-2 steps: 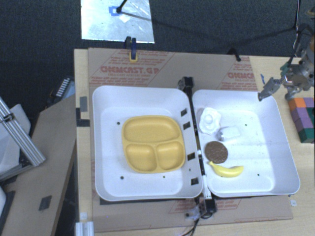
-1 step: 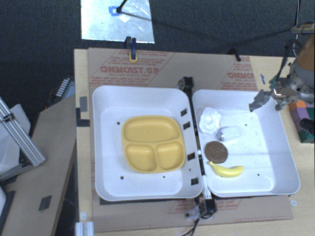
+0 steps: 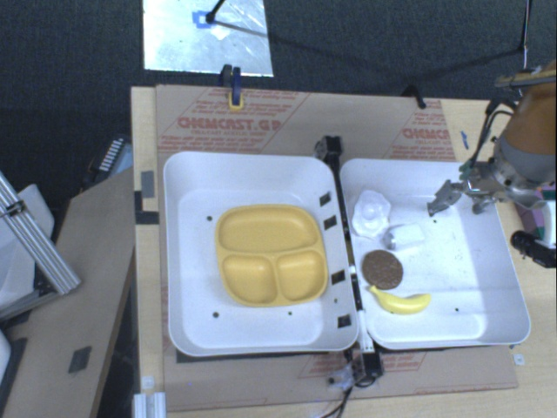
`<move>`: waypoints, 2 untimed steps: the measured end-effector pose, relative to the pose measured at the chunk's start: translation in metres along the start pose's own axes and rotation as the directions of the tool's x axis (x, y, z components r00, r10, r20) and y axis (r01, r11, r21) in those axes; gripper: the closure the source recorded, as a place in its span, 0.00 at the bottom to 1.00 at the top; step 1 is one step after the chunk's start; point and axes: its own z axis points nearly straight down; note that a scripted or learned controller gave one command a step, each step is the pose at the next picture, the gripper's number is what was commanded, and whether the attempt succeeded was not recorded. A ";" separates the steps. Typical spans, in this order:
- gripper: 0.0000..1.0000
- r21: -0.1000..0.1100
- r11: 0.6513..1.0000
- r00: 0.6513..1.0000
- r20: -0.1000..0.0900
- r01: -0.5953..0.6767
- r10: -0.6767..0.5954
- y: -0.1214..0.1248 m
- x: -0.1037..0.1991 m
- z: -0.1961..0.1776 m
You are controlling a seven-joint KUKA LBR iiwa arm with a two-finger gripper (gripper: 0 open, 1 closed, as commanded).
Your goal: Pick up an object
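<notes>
Yellow banana [image 3: 401, 302] lies lengthwise left-to-right, ends curling upward — pincer [image 3: 452, 197] open, holding nothing.

The arm [image 3: 529, 138] comes in at the far right corner of the right bin [image 3: 505, 277], its orange band uppermost and the grey wrist below it. From the wrist the pincer [image 3: 448, 197] reaches out to the left over that bin's far right part, above the floor. Whether its fingers stand apart or closed cannot be made out; nothing is seen between them.
</notes>
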 end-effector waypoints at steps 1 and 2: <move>0.00 -0.002 1.000 1.000 0.001 0.000 0.000 0.003 -0.001 0.042; 1.00 -0.009 1.000 1.000 0.003 0.001 -0.001 0.005 -0.001 0.028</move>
